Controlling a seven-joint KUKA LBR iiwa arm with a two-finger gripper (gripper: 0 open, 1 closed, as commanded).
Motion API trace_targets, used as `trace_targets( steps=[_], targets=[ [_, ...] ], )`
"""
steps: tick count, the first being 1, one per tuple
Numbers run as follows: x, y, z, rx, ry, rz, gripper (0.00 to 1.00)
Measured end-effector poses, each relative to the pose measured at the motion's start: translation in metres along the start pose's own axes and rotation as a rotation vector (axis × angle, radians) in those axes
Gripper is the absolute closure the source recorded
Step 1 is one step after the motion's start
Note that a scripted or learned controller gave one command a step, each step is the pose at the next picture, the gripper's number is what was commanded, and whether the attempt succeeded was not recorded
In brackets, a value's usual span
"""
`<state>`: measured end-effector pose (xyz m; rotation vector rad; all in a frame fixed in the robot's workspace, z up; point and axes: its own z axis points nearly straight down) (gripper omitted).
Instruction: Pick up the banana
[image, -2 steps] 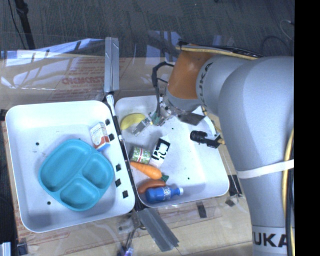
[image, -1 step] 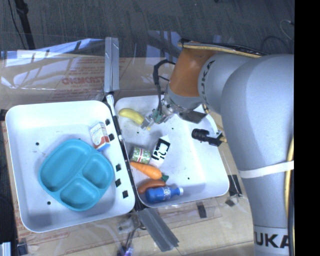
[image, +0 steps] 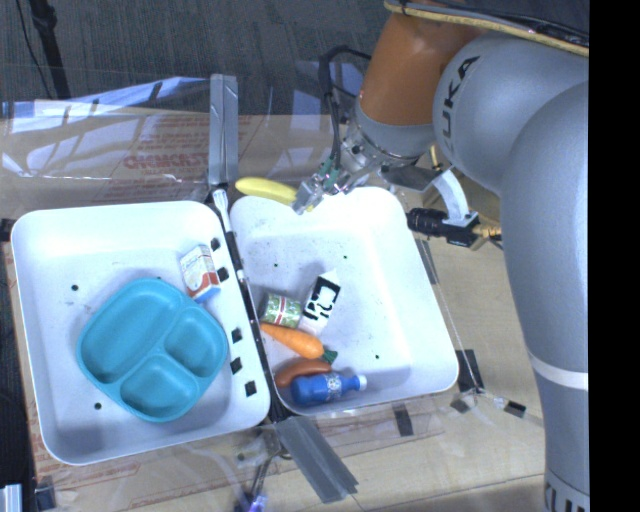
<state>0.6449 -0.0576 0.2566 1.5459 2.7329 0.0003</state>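
The yellow banana (image: 263, 188) lies level over the back left rim of the right bin (image: 425, 300), its left end pointing toward the divider between the bins. My gripper (image: 308, 197) reaches down from the upper right at a slant. Its fingers are shut on the banana's right end, and a bit of yellow shows between the fingertips. The grey arm with its orange band (image: 405, 60) rises behind it.
The right bin's front half holds a small can (image: 283, 310), a black-and-white box (image: 321, 300), a carrot (image: 293, 340), a brown item (image: 298, 368) and a blue bottle (image: 326, 386). The left bin (image: 60, 260) holds a blue divided plate (image: 152, 348) and a small carton (image: 199, 270).
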Motion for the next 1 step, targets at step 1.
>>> trace_targets(
  steps=[1],
  targets=[
    [0.0008, 0.0009, -0.0092, 0.002, 0.0, -0.007, 1.0]
  ],
)
